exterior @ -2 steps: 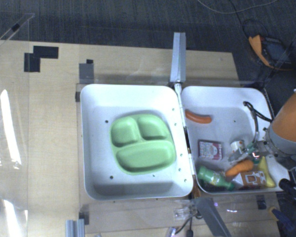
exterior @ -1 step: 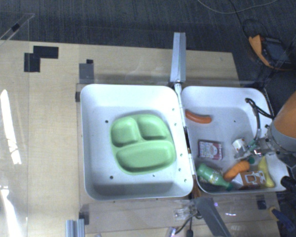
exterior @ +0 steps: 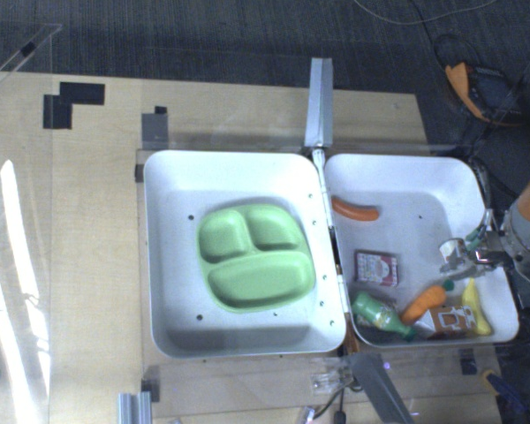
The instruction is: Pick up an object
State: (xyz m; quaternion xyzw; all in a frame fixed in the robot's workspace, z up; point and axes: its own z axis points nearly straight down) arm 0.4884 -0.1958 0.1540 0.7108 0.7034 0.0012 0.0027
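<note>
Nothing is lifted yet. The gripper (exterior: 459, 259) sits low at the right bin's (exterior: 424, 170) right edge, its fingers apart and bare. The carrot (exterior: 423, 304) lies just beside it near the front edge, with the bottle (exterior: 380, 314), banana (exterior: 475, 310), packet (exterior: 376, 268) and sausage (exterior: 355, 208); closing and lifting remain

A single fixed camera looks down at a slant from above the bench (exterior: 88, 263), taking in both white bins (exterior: 159, 263) whole. It stands fairly far back: floor beyond the bins shows at the top, apparently the far side.
</note>
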